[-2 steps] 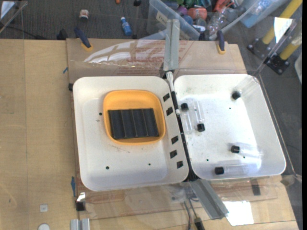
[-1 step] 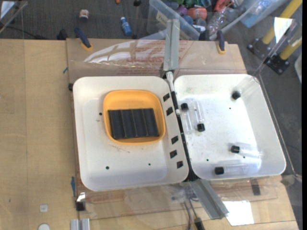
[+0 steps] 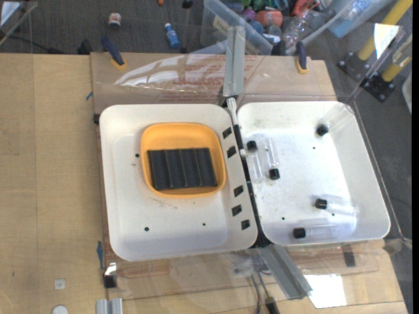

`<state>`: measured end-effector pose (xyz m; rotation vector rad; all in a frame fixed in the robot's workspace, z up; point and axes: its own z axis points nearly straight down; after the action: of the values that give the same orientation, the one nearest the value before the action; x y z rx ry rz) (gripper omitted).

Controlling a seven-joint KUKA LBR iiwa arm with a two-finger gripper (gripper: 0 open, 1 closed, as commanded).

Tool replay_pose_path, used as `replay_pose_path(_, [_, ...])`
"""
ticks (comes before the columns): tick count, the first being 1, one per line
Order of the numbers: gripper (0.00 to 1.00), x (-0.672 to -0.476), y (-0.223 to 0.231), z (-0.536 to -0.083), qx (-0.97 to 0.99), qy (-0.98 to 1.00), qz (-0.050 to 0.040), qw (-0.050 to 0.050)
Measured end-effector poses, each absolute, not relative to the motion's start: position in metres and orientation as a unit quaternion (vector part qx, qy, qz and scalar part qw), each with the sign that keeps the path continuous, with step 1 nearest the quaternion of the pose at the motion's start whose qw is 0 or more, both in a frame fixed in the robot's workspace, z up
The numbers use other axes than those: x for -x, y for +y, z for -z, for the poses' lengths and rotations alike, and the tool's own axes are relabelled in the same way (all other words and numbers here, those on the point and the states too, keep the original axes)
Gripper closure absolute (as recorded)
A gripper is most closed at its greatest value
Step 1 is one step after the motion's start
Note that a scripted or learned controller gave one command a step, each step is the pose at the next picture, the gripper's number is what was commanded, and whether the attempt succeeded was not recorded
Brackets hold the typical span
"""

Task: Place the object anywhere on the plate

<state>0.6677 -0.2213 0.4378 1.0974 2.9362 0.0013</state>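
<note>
Near right, clear vials (image 3: pixel 327 228) lie in the right bin (image 3: pixel 340 169); left, the black slab (image 3: pixel 182 169) already rests on the plate (image 3: pixel 183 131); the gripper's state we cannot tell; a needless regrasp could drag the slab off.

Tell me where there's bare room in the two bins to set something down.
Left bin: bare floor in front of the orange plate, whose middle is covered by the black ridged block. Right bin: bare middle, with clear tubes crowding its left and front.

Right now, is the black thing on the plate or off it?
On it. The black ridged block lies flat inside the orange plate, whose rim shows all round it, in the left bin.
</note>
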Motion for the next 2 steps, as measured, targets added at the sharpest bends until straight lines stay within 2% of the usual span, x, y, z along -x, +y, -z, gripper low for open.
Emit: replay_pose_path(2, [1.00,-0.6618,-0.2190,-0.4380,-0.292,0.956,-0.0001,0.003])
